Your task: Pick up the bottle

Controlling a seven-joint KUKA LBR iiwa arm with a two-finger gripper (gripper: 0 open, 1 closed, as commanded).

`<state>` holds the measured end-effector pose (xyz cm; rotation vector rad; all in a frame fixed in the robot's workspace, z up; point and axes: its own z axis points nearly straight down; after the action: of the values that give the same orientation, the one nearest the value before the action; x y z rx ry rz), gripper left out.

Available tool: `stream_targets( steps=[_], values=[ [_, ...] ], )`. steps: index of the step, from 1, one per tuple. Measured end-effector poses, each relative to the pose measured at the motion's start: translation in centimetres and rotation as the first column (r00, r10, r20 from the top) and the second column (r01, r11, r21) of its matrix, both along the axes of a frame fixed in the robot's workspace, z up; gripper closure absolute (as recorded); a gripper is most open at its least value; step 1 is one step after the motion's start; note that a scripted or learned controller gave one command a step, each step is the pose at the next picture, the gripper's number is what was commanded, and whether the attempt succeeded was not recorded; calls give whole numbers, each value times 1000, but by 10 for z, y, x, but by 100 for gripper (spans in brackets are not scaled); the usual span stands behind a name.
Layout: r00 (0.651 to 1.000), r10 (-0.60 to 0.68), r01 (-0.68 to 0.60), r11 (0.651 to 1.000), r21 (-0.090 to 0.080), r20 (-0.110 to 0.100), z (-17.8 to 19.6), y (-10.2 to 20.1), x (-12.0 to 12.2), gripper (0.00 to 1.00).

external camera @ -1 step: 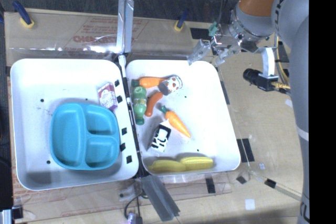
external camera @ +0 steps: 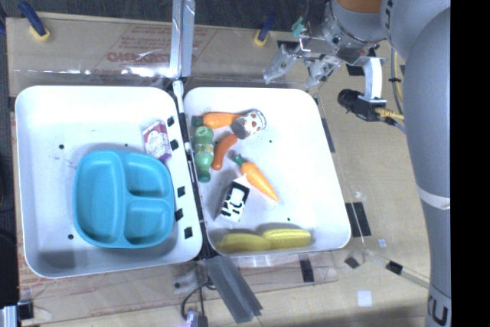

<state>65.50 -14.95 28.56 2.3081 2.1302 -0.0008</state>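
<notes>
Looking down at the counter (external camera: 360, 188), we see the grey arm's jaws (external camera: 300, 67) hanging just beyond the far rim of the right white bin (external camera: 321, 165), spread apart and grasping nothing. The small green plastic bottle (external camera: 203, 151) lies against that bin's left wall, beside 2 orange carrots (external camera: 223, 151) (external camera: 257, 177). 2 yellow bananas (external camera: 264, 240) rest along the near wall. A blue sectioned tray (external camera: 122, 199) sits in the left white bin (external camera: 46, 134).

A tan bench (external camera: 367, 165) stood under the camera. Two shallow white bins, left bin (external camera: 38, 165) and right bin (external camera: 314, 165), lay directly on it, touching side by side.
</notes>
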Motion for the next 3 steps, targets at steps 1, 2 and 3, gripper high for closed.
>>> stream_targets(
  steps=[1,2,3],
  values=[
    [1000,17,-17,1000,0,-3,-29,-50,-61,0],
    [994,-108,108,994,1,-6,-30,-52,-92,0],
    [979,-203,203,979,1,-5,-22,-54,-141,0]
  ],
)
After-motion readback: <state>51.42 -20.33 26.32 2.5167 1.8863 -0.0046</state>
